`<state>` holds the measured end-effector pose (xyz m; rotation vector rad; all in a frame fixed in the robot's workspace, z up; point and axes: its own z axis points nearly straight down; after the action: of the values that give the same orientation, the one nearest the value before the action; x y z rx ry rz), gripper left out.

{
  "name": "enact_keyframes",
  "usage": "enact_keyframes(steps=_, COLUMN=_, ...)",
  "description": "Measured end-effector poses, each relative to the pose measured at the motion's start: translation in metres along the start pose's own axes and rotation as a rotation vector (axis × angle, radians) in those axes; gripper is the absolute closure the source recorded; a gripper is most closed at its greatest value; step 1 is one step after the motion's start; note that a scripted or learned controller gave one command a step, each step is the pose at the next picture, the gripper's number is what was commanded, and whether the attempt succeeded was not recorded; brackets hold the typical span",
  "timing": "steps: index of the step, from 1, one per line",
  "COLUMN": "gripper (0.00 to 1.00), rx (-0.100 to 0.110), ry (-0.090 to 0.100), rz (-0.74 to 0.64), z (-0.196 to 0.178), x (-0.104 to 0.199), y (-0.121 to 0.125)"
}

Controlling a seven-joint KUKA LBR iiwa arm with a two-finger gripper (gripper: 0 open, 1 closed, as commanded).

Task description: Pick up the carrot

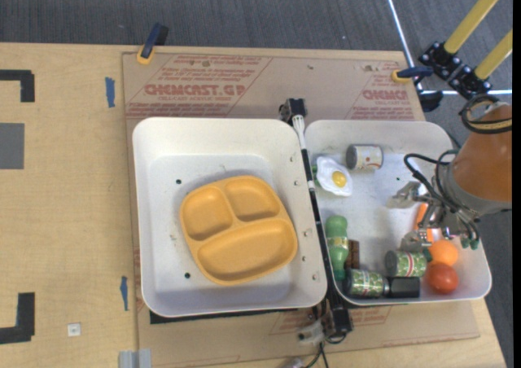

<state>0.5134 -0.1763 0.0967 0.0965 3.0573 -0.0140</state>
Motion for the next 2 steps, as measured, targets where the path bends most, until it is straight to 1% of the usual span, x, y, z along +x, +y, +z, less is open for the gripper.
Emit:
enact_keyframes(steps=1, gripper=0.0, rx=0.01, ry=0.069, rz=0.382, z=0.0124, x=-0.0119, y=-0.0034)
enact_keyframes(steps=2, gripper=0.0, rx=0.01, ry=0.069, rz=0.382, z=0.0124, x=-0.0119, y=-0.0034)
